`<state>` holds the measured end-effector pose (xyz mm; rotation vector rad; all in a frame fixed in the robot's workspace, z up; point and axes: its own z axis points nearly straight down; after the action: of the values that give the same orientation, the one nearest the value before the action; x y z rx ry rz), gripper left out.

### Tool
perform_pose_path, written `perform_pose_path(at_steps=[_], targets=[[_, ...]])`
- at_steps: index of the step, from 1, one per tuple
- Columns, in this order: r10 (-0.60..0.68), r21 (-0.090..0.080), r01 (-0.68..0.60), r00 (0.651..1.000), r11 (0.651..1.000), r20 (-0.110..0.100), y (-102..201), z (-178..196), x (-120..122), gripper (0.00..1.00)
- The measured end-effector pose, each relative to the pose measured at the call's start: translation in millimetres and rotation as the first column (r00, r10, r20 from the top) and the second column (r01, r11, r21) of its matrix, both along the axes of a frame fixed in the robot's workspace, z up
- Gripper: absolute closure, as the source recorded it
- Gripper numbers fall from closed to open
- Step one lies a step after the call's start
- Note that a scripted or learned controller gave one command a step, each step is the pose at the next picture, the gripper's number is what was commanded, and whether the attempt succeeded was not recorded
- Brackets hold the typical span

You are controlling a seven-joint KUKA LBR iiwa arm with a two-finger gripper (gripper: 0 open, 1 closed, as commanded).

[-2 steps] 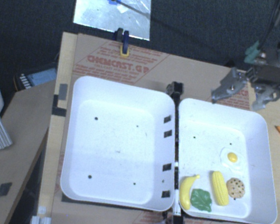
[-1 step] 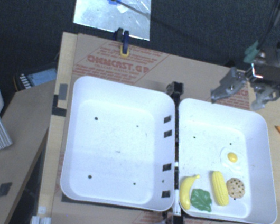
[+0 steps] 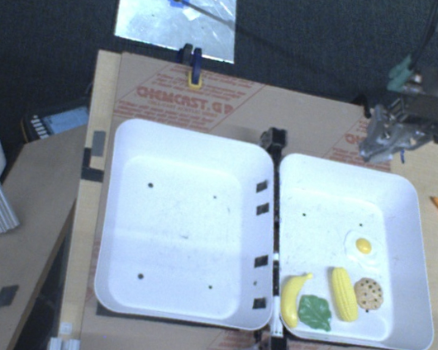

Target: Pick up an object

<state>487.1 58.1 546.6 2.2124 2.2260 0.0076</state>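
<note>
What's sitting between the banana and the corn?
In the camera view, a green leafy toy lies between the banana and the corn, low in the right bin.

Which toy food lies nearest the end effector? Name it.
The fried egg, farthest up the right bin; banana, corn, cookie and green leaf lie lower.

Gripper (image 3: 383, 140) is hanging past the right bin's (image 3: 415, 205) far rim, fingers pointing down, nothing between them; fried egg (image 3: 362, 246), corn cob (image 3: 343, 293), cookie (image 3: 368, 293), banana (image 3: 292, 297) and green leaf (image 3: 315, 312) are lying in that bin, well nearer the camera than the fingers; left bin (image 3: 185, 223) is sitting further left.
</note>
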Motion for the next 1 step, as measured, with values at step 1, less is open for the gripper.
perform_pose_path(at_steps=[1], targets=[[0.001,-0.003,-0.001,1.000,1.000,-0.019,34.8,-162.7,-1.7,1.00]])
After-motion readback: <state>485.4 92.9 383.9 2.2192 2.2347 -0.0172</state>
